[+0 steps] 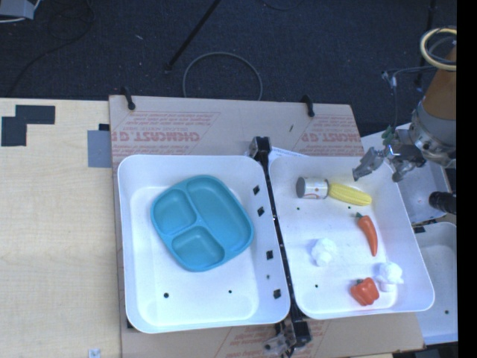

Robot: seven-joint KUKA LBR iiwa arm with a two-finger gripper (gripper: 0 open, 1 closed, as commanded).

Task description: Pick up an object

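From above: my claw [384,162] hangs spread and empty over the top right corner of the right bin [417,289], clear of everything, placed as if ready to drop. Below it lie a can [312,188] touching a corn cob [350,194], a carrot [369,233], two white lumps and a red pepper [364,291]. A blue plate [201,222] rests in the left bin [141,289].
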